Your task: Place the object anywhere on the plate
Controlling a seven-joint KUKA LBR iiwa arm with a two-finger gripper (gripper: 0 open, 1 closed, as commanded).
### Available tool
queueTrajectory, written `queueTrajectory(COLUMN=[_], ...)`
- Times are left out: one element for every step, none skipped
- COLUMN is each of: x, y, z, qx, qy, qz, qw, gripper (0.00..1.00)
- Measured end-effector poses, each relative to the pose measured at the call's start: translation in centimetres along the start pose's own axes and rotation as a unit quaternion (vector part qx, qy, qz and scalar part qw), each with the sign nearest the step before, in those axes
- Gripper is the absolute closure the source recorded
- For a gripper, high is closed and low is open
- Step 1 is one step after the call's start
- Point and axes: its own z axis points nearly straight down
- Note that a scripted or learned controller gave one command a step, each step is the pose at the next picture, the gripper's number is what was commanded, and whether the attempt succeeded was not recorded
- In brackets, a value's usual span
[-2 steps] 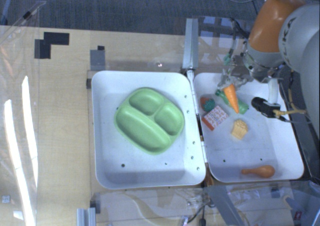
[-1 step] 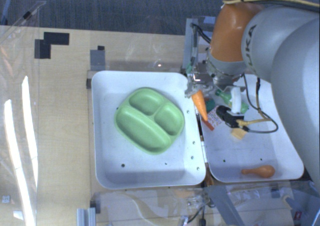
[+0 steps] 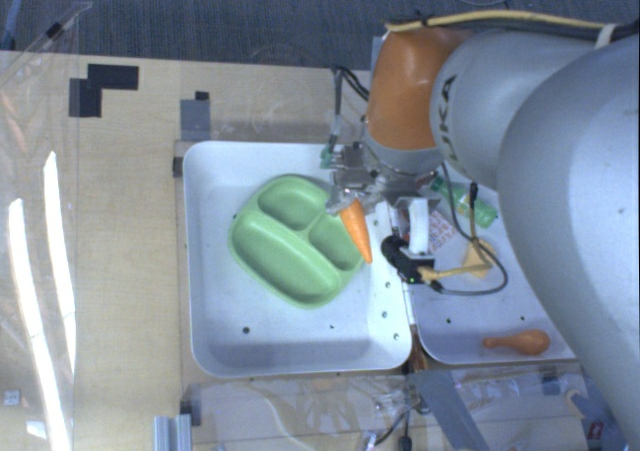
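The carrot [image 3: 356, 230] is gripped by the gripper [image 3: 349, 201] above the green plate's [image 3: 290, 254] right edge; the fingers are closed on it.

I watch through a single fixed camera above the pale wooden bench [image 3: 90, 269], looking down at a slant from fairly close. It takes in both shallow white plastic bins [image 3: 215, 339], and the grey arm [image 3: 560, 169] enters from the frame's right.
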Motion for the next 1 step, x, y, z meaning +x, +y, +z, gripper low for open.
queueTrajectory(x=[-0.04], y=[0.01], z=[-0.01], qx=[0.000], qy=[0.000], qz=[0.001], qw=[1.0000], gripper=[0.00])
